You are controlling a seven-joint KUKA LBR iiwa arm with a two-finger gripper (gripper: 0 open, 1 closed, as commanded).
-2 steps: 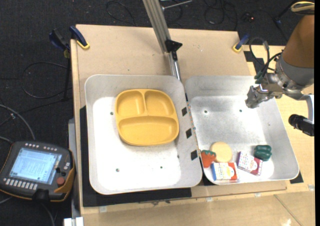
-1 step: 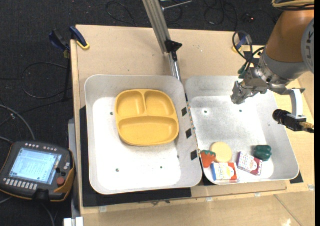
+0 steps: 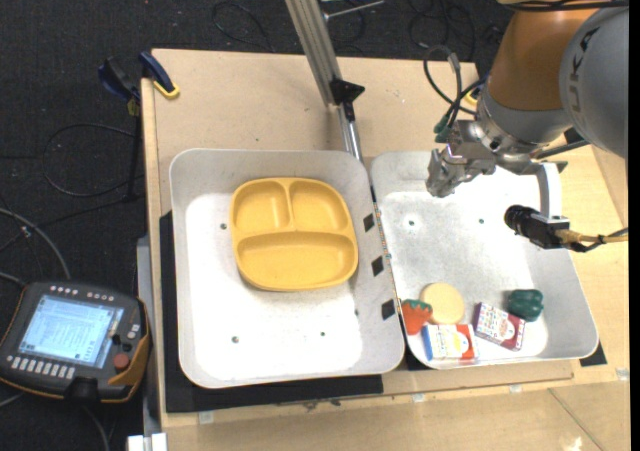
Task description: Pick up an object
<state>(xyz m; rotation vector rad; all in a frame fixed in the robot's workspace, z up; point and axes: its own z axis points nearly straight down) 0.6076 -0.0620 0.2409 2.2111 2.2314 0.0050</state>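
Right white bin [image 3: 560,269], fingers [image 3: 444,179] at far edge, state unclear, toys [image 3: 470,324] well apart at near edge

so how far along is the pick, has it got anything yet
Nothing looks picked yet. The gripper hangs over the far end of the right bin, with no object seen in it. Left: reaching the items at the bin's near edge, the tan disc, green toy and small cartons. The yellow tray sits in the left bin.

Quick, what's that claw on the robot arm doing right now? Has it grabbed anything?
Gripper: over the right bin's far end, nothing visibly in it; open or closed cannot be told.
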